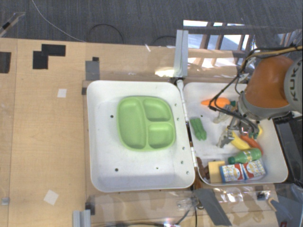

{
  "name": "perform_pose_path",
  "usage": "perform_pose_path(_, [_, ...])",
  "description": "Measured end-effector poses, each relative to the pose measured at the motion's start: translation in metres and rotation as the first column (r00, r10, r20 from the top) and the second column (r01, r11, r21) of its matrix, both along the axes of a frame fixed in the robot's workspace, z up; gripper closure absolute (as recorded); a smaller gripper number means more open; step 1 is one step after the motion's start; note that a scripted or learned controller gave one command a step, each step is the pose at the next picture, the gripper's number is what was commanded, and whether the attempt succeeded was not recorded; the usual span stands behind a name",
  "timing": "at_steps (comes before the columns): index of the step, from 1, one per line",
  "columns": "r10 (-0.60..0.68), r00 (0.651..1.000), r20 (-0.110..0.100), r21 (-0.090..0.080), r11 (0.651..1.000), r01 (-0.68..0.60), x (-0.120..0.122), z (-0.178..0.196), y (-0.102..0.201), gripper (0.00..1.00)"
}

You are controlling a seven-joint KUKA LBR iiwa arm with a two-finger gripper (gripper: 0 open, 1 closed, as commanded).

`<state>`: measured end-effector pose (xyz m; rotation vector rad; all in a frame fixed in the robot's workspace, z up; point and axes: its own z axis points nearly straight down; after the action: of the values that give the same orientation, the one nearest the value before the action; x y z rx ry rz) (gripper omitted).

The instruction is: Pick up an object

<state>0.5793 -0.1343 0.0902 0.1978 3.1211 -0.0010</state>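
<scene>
Right at the near edge of the right bin (282, 174) lies a small carton (242, 171) with blue, red and white print, on its side, and just left of it a pale yellow block (216, 170). Touching the carton's far side is a green bottle (245, 156) lying flat. A little farther in sits a yellow piece (240, 144) with an orange one (251, 141) against it, and the pincer (230, 138) hangs directly over that cluster, its metal tips pointing down beside the yellow piece. Whether its tips are spread or closed I cannot tell from here, and nothing is plainly caught between them. To the left, near the dividing wall, rests a green vegetable toy (198, 128). Farther back an orange carrot (214, 102) lies by the far wall, partly under the arm (268, 86). In the left bin (102, 174), a light green divided plate (145, 123) sits about the middle. Both bins rest on the wooden desk (42, 141).
</scene>
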Motion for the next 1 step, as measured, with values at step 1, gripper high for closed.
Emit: perform_pose_path(1, [0.059, 0.998, 0.003, -0.002, 0.998, -0.059, -0.0262, 0.0002, -0.0326, 0.00])
